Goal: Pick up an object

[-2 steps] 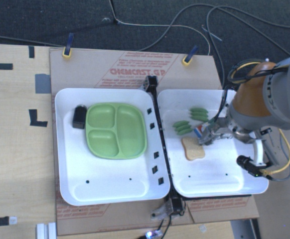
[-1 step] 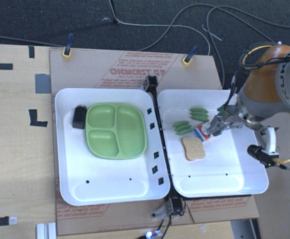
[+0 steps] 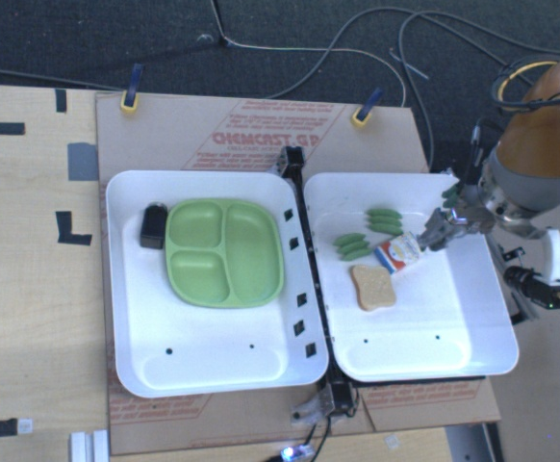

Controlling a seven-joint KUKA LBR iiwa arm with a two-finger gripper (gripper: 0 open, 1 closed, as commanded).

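Gripping one small carton (image 3: 398,252), the claw (image 3: 426,240) nears two pea pods (image 3: 384,220), one bread slice (image 3: 372,288).

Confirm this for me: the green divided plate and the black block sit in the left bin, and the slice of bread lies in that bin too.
Not quite. The green divided plate and the black block are in the left bin, but the slice of bread lies in the right bin, near the green pea pods, as the camera view shows.

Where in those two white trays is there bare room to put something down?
Left bin: the strip below the green plate. Right bin: the floor below the bread slice. Crowded: around the pea pods, carton and claw.
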